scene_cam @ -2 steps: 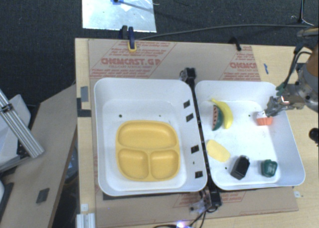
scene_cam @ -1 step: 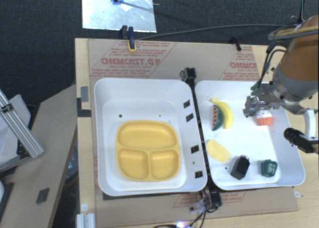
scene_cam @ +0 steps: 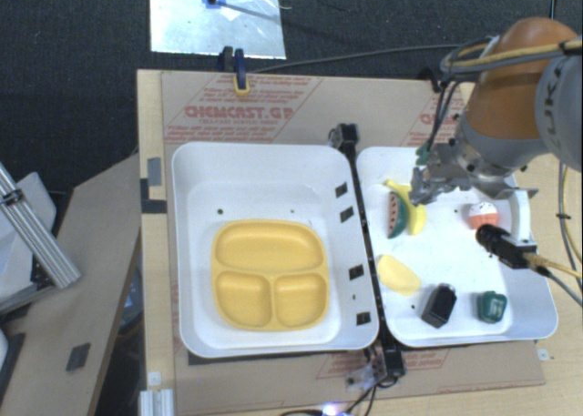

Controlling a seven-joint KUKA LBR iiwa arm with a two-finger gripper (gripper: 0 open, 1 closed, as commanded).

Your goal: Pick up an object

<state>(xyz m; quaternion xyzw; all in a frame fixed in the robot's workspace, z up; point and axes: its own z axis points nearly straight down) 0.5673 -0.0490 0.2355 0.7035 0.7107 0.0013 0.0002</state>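
A: Why does the gripper (scene_cam: 422,192) hover there?
B: It hangs just beside the watermelon-slice toy (scene_cam: 395,215) in the right white bin (scene_cam: 533,319), likely targeting it. Finger state: cannot tell.

Yellow tray (scene_cam: 270,273) in left bin (scene_cam: 196,177), jaws (scene_cam: 423,190) above right bin (scene_cam: 537,309)

Counted: 2 white bins, left bin (scene_cam: 187,250) and right bin (scene_cam: 537,314). 1 yellow divided plate (scene_cam: 270,273) in left. 5 loose items in right: 1 watermelon-slice toy (scene_cam: 395,215), 1 pale yellow piece (scene_cam: 398,275), 1 black block (scene_cam: 439,305), 1 green item (scene_cam: 490,307), 1 orange-and-white item (scene_cam: 482,215).
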